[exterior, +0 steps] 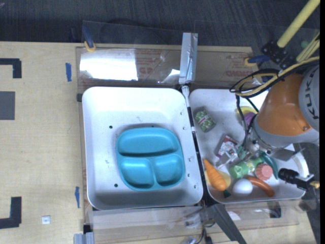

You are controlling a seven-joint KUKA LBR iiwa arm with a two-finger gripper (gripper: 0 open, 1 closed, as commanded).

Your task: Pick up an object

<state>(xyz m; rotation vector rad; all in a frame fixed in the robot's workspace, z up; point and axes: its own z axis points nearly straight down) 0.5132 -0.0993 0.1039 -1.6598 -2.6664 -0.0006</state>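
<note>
The grey arm with its orange band reached in from the right and covered much of the right white bin's far right part. Its wrist came down among the clutter, where the two-finger gripper was lost against the pile; whether the claw was open, closed or gripping anything could not be told.

The pile lay in the near half of that bin: an orange toy carrot near the left wall, a white egg-shaped piece just right of it, a round pink-red disc, a thin red-orange curved piece near the front rim, and green bits between them, too jumbled to name. A crumpled silver and red wrapper and a small green-printed packet lay farther back; their printing was too small to read. A purple item peeked out beside the arm, mostly hidden.

The left white bin held a blue plastic divided tray in its middle, with bare floor all round it. Faint red printing on the cardboard beyond the bins was illegible under glare. Black cables and a yellow rod crossed the far right corner.
</note>
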